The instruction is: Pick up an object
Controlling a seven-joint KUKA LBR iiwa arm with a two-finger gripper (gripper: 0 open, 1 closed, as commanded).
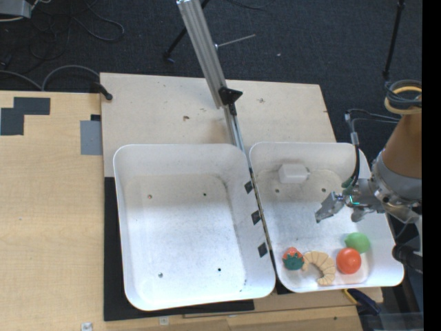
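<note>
The gripper (332,208) hangs over the right bin (303,154), reaching in from the right on the grey arm (403,164); how its jaws stand cannot be told at this size, and nothing can be made out between them.

The things to be picked lie in the near part of that bin, all below the jaws in the view and none touching them; a green object (357,241) sits just below and to the right of the jaws; an orange-red ball, perhaps a tomato (349,261), lies touching the green one's lower edge; a tan croissant-shaped piece (321,265) curves directly beneath the jaws, near the bin's front rim and just left of the red ball; a small red thing with a green top, like a strawberry (293,258), rests left of the croissant, below and left of the jaws.

Above and to the left of the jaws, a pale white block (292,172) lies on the bin floor, well apart from the coloured things; farther left, past the divider, stands the left bin (131,161); a slanted metal rail (207,57) rises from between the two bins, up and left of the jaws.
</note>
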